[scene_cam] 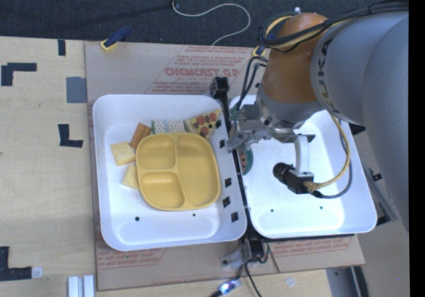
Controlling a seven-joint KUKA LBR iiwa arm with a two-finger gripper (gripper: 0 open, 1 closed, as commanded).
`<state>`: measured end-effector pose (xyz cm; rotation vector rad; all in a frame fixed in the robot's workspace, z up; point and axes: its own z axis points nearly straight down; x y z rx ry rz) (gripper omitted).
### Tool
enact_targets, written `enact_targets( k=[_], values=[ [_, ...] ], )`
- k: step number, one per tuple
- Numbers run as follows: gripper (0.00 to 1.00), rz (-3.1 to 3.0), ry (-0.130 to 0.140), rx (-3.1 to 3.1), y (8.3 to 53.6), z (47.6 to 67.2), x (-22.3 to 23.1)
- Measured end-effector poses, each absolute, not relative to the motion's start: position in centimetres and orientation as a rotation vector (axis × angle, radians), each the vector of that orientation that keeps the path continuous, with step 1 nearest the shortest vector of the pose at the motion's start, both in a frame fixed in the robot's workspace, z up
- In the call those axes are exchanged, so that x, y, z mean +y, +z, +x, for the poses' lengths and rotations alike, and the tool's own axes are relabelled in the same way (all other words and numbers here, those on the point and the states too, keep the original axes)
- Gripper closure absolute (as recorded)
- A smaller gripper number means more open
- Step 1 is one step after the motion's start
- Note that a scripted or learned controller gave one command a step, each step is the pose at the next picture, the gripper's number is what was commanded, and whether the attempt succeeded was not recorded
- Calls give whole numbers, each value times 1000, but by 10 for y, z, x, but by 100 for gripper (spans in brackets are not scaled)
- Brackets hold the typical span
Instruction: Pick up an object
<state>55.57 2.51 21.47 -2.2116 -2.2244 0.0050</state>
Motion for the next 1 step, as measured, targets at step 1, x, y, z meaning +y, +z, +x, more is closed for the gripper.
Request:
enact_targets(
  k=[1],
  values=[
    [100,-2211,4,-2226,212,535,77]
  ],
)
